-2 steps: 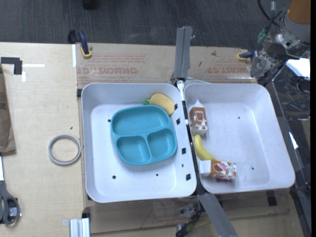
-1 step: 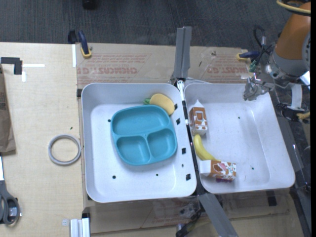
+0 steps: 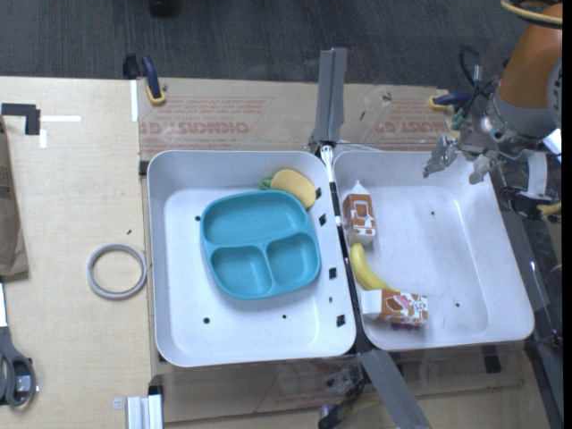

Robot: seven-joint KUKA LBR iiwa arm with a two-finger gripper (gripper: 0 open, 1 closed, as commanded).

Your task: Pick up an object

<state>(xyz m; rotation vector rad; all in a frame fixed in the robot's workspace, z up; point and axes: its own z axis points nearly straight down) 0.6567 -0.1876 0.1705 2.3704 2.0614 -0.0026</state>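
Observation:
My gripper hangs over the far right corner of the right bin, open, with nothing between its fingers. In that bin, along its left wall, a small brown-and-white carton stands upright, a yellow banana lies below it, and a second carton lies on its side near the front. All three are well to the left of the gripper. The left bin holds a blue divided plate and a yellow lemon-like fruit at its far right corner.
A grey divider bar runs between the bins at the back. On the bench to the left lie a grey ring, scissors and a brown bag. The arm's orange band sits at upper right.

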